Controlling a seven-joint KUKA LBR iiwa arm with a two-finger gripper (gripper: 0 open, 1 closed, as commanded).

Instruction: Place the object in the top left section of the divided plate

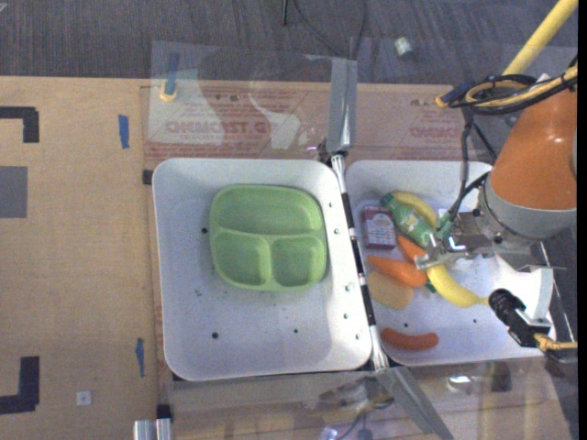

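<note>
While the divided plate [268, 237] sat green in the left bin [174, 273], the gripper [438, 248] hung over the right bin [477, 333] among the toy food. Its tip lay over the banana [449, 285] and just beside the carrot [398, 270]; how its jaws stood I could not tell.

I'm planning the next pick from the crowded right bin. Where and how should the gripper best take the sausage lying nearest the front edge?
Probably the middle of the sausage, coming straight down with the fingers across its narrow width. It lies flat and lengthwise along the right bin's front, apart from the carrot and banana.
</note>
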